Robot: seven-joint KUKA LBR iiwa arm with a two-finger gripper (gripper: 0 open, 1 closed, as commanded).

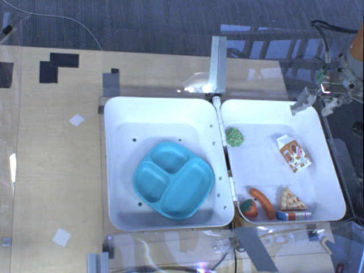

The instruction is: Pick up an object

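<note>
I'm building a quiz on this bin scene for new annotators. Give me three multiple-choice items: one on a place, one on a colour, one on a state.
1. Where does the divided plate lie?
A. left bin
B. right bin
C. on the bench outside the bins

2. What colour is that plate?
A. red
B. blue
C. yellow

3. How does the gripper stand relative to the right bin?
A. down among the objects at the near edge
B. at the far right corner, apart from the objects
C. over the left bin

Key: 1 A, it rests on the left bin's floor. 2 B, it is plain light blue. 3 B, it sits by the far rim, away from the small carton.
</note>
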